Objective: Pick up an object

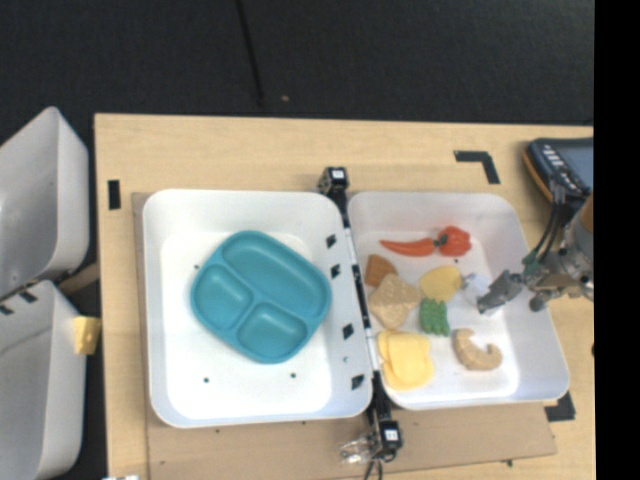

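Teal divided plate (261,296) in left bin (165,388), wooden bench (200,148), white chairs (35,208) (far left)

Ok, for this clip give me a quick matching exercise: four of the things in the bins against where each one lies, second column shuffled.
Things:
1. blue divided plate
2. red pepper
3. yellow block
4. green piece

Places:
A. near corner of the right bin, by the divider
B. middle of the right bin, just below the small yellow piece
C. middle of the left bin
D. far part of the right bin

Pairs: 1-C, 2-D, 3-A, 4-B
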Action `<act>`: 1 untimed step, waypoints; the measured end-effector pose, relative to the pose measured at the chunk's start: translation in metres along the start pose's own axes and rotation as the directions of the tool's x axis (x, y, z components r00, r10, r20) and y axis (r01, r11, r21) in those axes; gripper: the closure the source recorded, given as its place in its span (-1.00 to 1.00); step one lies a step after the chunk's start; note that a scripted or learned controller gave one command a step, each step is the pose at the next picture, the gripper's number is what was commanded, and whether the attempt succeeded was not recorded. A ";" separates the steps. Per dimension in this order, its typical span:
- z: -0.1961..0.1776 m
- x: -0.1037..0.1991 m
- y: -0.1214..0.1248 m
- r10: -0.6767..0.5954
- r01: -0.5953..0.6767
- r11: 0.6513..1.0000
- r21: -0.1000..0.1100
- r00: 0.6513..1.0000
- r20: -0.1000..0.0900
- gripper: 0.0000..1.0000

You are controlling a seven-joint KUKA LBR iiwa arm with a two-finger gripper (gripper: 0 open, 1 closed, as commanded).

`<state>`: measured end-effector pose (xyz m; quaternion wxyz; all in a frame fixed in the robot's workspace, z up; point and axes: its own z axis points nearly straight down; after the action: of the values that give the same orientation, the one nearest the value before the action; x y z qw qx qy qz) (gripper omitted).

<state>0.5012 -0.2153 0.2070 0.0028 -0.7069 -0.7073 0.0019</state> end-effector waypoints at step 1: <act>-0.059 0.072 -0.011 -0.008 0.008 1.000 -0.012 1.000 0.001 -1.00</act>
<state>0.4906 -0.1434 0.2660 -0.0016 -0.7041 -0.7101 -0.0018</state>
